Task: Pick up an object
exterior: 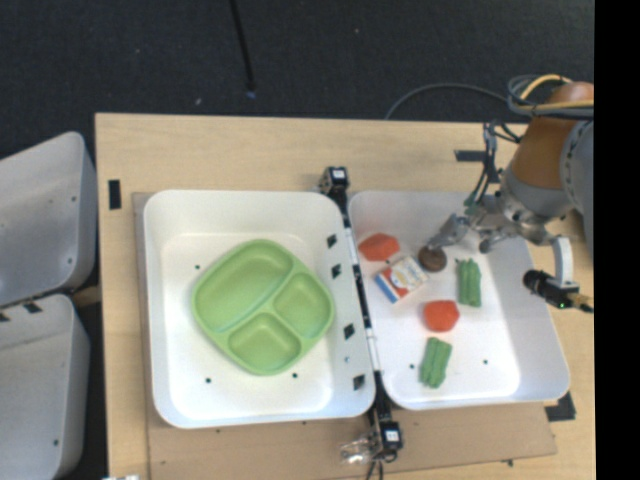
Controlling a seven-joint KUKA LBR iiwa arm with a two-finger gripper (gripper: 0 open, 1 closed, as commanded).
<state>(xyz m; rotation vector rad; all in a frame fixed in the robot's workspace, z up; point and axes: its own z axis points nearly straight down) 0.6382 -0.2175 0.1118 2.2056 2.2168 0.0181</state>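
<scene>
The right bin (500,368) holds several small items: a red piece (378,247), a small red, white and blue box (401,277), a brown round thing (432,259), a green piece (468,281), another red piece (441,315) and a second green piece (435,361). My gripper (467,241) hangs over the back of this bin, open, with nothing between its fingers. Its left finger (443,236) ends just above the brown round thing. The green piece lies right below the gripper.
The left bin (170,368) carries a green divided plate (262,306). A raised divider (355,298) with black clips runs between the bins. The grey arm with its orange band (545,148) enters from the right over the bin's far corner.
</scene>
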